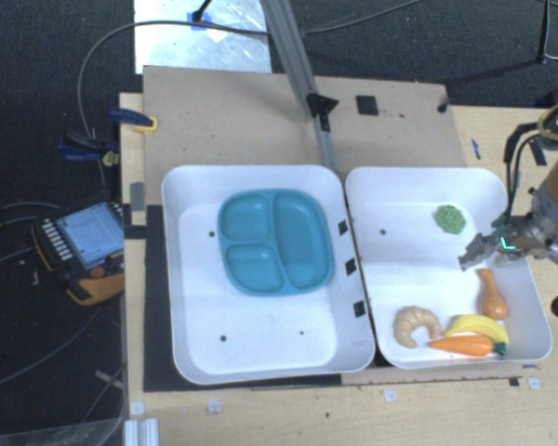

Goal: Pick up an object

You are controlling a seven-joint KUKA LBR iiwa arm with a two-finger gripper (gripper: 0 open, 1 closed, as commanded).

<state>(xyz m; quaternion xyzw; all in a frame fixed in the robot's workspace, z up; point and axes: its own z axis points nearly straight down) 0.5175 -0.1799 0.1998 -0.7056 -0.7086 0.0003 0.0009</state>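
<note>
The gripper [484, 251] hovers in the right bin [400, 203] just above a drumstick [491, 295].

Open floor spans the right bin [391, 203] centre; croissant [417, 324], banana [477, 325], carrot [462, 346] crowd its near corner.

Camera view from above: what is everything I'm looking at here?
Bins: two, white, side by side on the bench.
Divided plate: one, blue, in the left bin.
Broccoli-like piece: one, green, upper part of the right bin.
Croissant: one, tan, near the right bin's front edge.
Banana: one, yellow, front right corner.
Carrot: one, orange, in front of the banana.
Drumstick-shaped piece: one, orange-brown, right side of the right bin.
Handheld device: one, orange-edged, left of the bench.
Gripper: one, grey, over the right bin above the drumstick-shaped piece.
</note>
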